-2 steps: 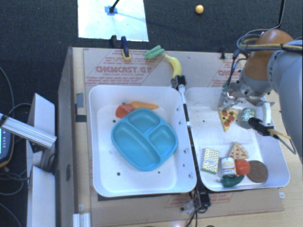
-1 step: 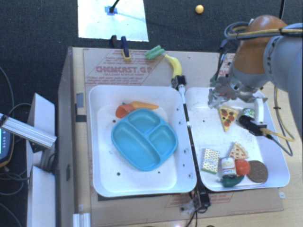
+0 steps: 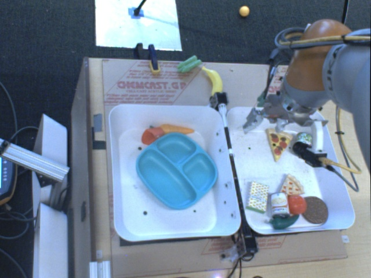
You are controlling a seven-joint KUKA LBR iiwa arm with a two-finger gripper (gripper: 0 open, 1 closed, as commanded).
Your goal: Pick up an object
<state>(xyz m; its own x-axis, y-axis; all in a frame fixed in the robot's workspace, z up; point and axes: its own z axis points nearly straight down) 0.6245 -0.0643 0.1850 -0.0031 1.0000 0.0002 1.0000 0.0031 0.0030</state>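
Camera view, looking down at a slant on the worktop (image 3: 93, 97) and its two shallow white bins. The grey arm with the orange band (image 3: 324, 62) reaches in from the right, and its pincer (image 3: 253, 122) hangs over the upper left corner of the right white bin (image 3: 249, 158), close to the divider between the bins. Whether the pincer is spread or pressed together cannot be told from this angle; nothing is seen carried in it.

Candidate objects all lie on the bin floors. Nearest the pincer is the triangular toy pizza slice with red topping (image 3: 277, 143), just below and to the right of it and apart from it. Along the lower edge of the same bin sit a pale square cracker (image 3: 258, 196), a second tan wedge (image 3: 291, 185), a small tin (image 3: 279, 203), a red round toy tomato (image 3: 297, 204), a brown round disc (image 3: 316, 209) and a dark green toy pepper (image 3: 283, 221), packed near one another. The left white bin (image 3: 124, 155) holds a blue divided plastic plate (image 3: 177, 169) with an orange toy carrot (image 3: 177, 130) at its upper edge.

Progress, as judged: the approach appears to be in hand, while the grasp and the lift are not yet done. The pizza slice seems the likeliest target, being the closest.
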